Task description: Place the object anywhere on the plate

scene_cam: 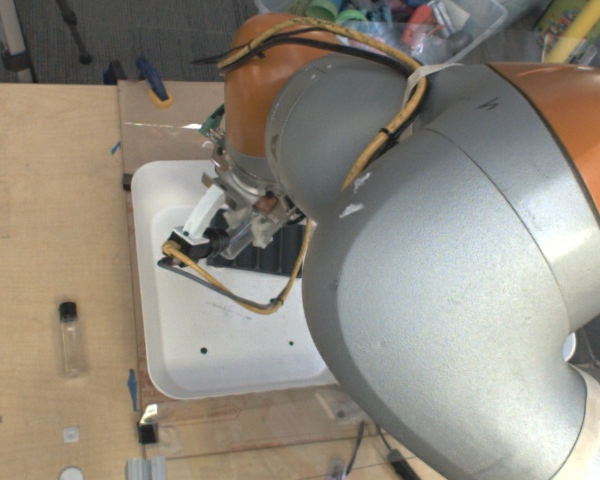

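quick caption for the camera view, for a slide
KUKA arm with its gripper down in a white bin; a small clear vial lies on the wooden bench outside

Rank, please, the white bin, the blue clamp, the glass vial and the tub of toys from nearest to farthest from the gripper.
1. The white bin: the gripper hangs over its floor.
2. The blue clamp, beyond the bin's far corner, and the glass vial, on the bench to its left: too close to call.
3. The tub of toys, at the top edge.
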You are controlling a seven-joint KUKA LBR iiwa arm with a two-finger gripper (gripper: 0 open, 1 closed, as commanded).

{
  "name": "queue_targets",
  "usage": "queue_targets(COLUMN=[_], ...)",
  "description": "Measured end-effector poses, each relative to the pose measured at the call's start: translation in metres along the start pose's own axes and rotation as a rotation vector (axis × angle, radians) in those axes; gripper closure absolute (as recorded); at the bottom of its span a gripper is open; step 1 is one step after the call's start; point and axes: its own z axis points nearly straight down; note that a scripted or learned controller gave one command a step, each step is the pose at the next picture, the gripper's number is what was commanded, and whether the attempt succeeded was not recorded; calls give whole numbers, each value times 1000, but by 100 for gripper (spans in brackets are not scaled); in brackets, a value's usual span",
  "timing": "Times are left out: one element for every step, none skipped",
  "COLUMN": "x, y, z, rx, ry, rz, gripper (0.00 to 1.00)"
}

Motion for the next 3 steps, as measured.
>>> queue_targets(x=[-47,-92,-73], y=[-39,-79,-63], z=[79,50,9], rx=[1,5,1], ry=[-1,-4,-1], rz=[128,-333,-792], gripper=[100,100,100])
